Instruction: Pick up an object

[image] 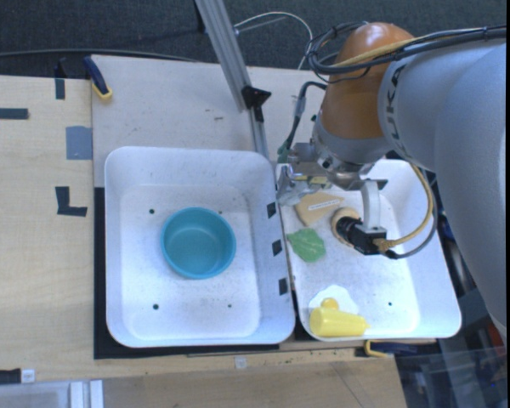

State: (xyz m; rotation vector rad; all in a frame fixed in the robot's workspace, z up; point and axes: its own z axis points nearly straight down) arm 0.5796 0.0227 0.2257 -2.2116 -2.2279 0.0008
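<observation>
Hovering over a flat tan wedge (316, 207), the gripper's (310, 179) finger state is unclear.

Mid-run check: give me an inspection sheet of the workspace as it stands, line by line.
Surface: wooden bench with dark tape marks; left bin and right bin side by side.
Job's things: blue bowl upright in the left bin; green piece, tan piece and yellow object in the right bin.
Clutter: nothing seen.
Grippers: gripper low over the right bin's upper left, beside the tan piece; fingers' state unclear.
Cables: yellow hose loops from the wrist; thin wires above the orange band.
Surroundings: slanted metal pole, dark floor.
</observation>
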